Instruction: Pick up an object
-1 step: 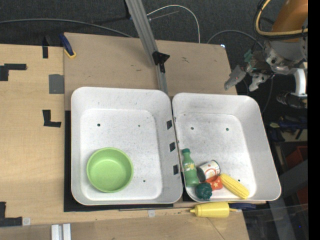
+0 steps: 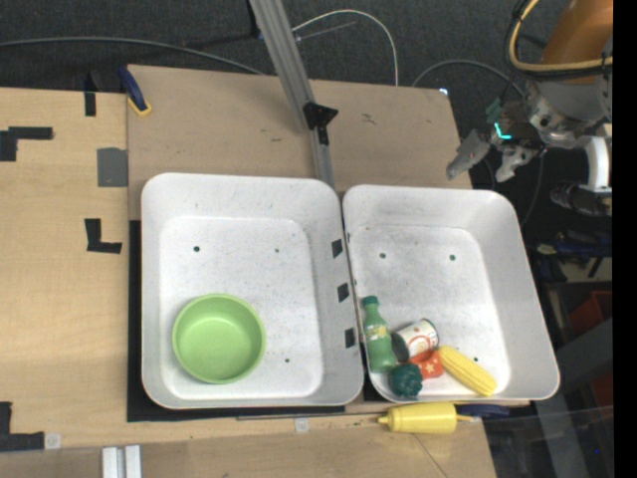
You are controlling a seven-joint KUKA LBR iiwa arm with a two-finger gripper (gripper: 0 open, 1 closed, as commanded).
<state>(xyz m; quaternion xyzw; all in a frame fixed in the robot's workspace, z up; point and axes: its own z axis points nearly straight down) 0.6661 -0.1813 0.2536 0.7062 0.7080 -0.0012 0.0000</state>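
Nothing is picked yet: the gripper (image 2: 485,157) hangs open and empty above the right bin's (image 2: 498,207) far corner, well apart from the corn (image 2: 466,369) and bottle (image 2: 376,334).

I see my arm (image 2: 577,63) with a grey body, an orange band, a looped yellow cable, and a pale grey claw (image 2: 486,155).

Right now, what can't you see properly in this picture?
- The gripper, camera view: small and blurred past the right bin, so open or shut is unclear.
- The dark green toy: too small to name, wedged among the green bottle, can and corn.
- The yellow bottle: partly tucked under the bin's front rim.
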